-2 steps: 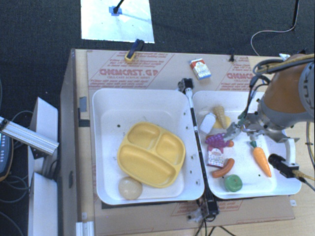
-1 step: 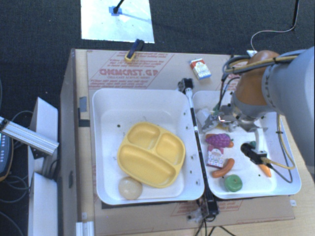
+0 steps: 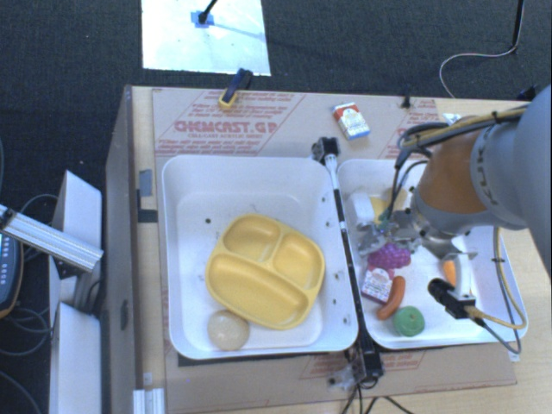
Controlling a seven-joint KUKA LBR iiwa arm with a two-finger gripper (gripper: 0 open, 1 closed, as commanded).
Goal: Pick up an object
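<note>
Nearest the camera in the right bin (image 3: pixel 483 330) lie one green ball (image 3: pixel 409 321), one sausage (image 3: pixel 392 297) with its long axis slanting up toward the far right, and one small red-and-white packet (image 3: pixel 378 283) touching it. Just beyond sits one purple grape cluster (image 3: pixel 390 256), the likeliest thing to pick. The hand (image 3: pixel 385 228) hangs directly over the cluster's far edge, so the move turns on a short drop straight down. The wrist hides the hand's tips, so I cannot tell whether it grips anything. One orange piece (image 3: pixel 448 271) lies to the right, and one pale yellow block (image 3: pixel 361 206) farther back.

In the left bin (image 3: pixel 185 179) are one cream ball (image 3: pixel 228 329) and one yellow divided tray (image 3: pixel 266 270), well apart from the hand. On the counter (image 3: pixel 285 119) beyond lies one small red-and-white box (image 3: pixel 351 120).
</note>
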